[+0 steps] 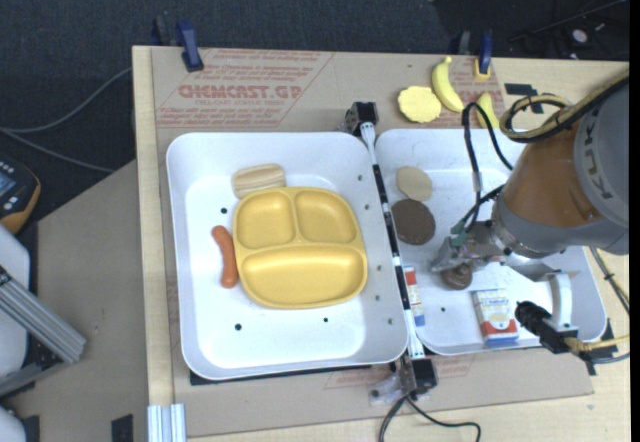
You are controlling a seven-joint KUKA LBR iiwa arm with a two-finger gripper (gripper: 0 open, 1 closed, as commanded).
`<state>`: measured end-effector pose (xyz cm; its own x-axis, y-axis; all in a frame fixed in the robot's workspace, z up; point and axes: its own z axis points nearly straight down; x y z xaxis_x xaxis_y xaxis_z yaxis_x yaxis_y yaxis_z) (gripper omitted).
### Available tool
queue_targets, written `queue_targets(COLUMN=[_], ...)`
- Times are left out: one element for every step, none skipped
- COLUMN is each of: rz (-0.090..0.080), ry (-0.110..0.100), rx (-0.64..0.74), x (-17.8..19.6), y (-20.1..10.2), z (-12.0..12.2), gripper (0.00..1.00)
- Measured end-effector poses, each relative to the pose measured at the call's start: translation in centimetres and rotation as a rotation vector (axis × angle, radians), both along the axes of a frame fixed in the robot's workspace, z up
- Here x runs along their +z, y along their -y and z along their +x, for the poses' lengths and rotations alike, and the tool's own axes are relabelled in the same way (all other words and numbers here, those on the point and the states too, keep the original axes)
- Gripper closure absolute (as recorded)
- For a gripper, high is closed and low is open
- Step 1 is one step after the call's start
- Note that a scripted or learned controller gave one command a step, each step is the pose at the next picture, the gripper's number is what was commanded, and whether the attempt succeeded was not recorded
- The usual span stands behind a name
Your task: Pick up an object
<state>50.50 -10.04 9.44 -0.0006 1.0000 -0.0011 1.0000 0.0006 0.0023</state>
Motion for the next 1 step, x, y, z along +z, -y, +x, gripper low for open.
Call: queue_targets(rz=[0.001], ry=[0.012], rx=[0.008], x=[9.64], y=[-5.69], z=[5.98], gripper=[1.00])
